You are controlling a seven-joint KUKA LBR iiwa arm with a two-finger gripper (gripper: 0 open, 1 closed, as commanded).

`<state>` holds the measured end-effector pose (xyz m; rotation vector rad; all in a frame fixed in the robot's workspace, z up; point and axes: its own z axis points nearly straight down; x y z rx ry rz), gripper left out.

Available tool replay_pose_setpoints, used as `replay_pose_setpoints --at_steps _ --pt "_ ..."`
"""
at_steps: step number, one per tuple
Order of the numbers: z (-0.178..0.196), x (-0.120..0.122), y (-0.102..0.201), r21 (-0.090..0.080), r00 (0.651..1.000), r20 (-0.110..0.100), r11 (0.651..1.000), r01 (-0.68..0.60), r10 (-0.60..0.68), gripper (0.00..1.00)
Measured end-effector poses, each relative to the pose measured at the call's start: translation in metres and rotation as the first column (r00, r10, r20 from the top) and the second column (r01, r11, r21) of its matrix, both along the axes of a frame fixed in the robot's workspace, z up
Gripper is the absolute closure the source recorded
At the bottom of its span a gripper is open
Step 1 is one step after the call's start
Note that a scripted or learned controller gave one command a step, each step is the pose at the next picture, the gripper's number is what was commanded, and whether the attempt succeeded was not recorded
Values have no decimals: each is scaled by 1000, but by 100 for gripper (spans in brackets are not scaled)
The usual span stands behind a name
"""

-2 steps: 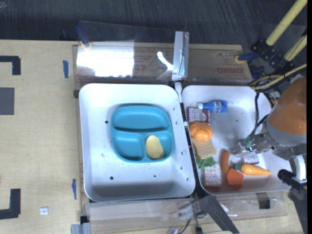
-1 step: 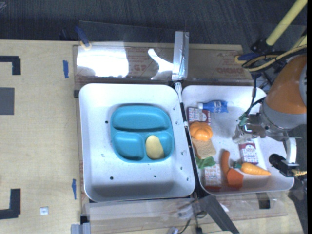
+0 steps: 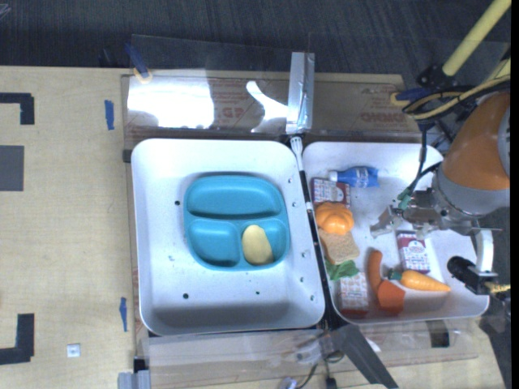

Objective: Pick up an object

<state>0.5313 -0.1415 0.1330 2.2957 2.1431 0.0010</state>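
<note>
The right bin (image 3: 381,154) holds several toy foods. Among them are a blue and white bottle (image 3: 355,176), an orange fruit (image 3: 334,217), a slice of bread (image 3: 339,248), a red sausage (image 3: 374,266), a carrot (image 3: 424,281) and a small printed carton (image 3: 413,254). My gripper (image 3: 403,215) hangs over the middle right of this bin, just above the carton and to the right of the orange fruit. No object is seen lifted with it. The grey arm with its orange band (image 3: 482,148) covers the bin's right side.
The left bin (image 3: 158,217) holds a blue divided tray (image 3: 227,201) with a yellow oval object (image 3: 257,244) in its lower right compartment. Two more cartons (image 3: 328,190) (image 3: 353,292) lie along the right bin's left wall. A metal divider post (image 3: 300,91) stands behind the bins.
</note>
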Motion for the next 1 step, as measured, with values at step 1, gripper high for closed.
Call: replay_pose_setpoints --at_steps 1 --pt "-41 -3 -34 -2 996 12 996 -90 90 0"
